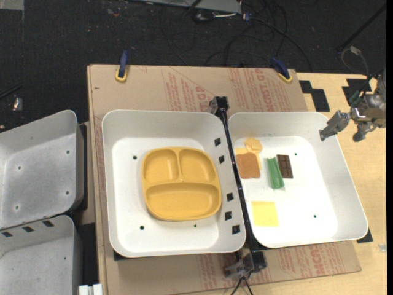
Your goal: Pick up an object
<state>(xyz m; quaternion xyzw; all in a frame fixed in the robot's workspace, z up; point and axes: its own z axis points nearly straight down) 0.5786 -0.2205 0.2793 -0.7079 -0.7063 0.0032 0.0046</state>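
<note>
Lying in the right bin (344, 183), the things you could have picked sat in a loose cluster toward that bin's left wall. A tan, bread-like slab (248, 165) lay nearest the wall, with a small pale yellow piece (253, 145) touching its upper edge. Just beside the slab stood a green bar (274, 173), lengthwise up and down the bin, and a dark brown block (284, 166) lay just beside the bar's right side. A flat yellow square (264, 214) sat apart from these, closer to the bin's near edge.

You had the gripper (345, 129) over the right bin's far right corner, well apart from every one of those pieces. Its two fingers were spread wide with nothing between them, one finger (332, 125) reaching in over the bin's rim.

You could see the left bin (123, 165) holding a yellow divided plate (182, 184) about in its middle, three compartments facing up. Both bins rested on a cardboard sheet (184, 85), which two clamps (122, 66) held at its far edge.
</note>
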